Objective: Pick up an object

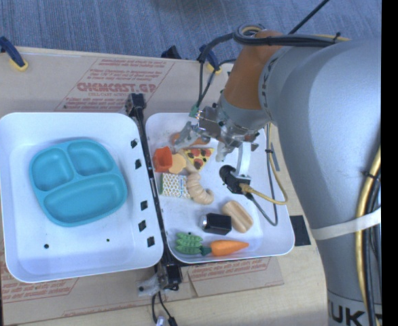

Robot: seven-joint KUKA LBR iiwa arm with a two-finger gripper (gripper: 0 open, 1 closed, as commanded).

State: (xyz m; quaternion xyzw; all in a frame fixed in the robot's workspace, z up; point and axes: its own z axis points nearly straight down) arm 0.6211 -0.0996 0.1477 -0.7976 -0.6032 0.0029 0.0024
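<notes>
Camera view has my pincer (200, 136) low over the far end of the right bin (280, 240), with its fingers spread and nothing between them that I can make out. Right under it lies a pizza slice (200, 156), with an orange block (162, 159) and a pale yellow piece (178, 164) touching or nearly so.

That crowding worries me. A closing finger could land on two toys at once or nudge the slice flat against the bin floor, and I judge a thin slice hard to pinch. The croissant (200, 189) and waffle (174, 185) sit just beside and could be shoved. Farther along lie a bread roll (238, 215), a black block (217, 223) and a carrot (227, 247). The left bin (12, 131) holds a blue divided plate (78, 180).
</notes>
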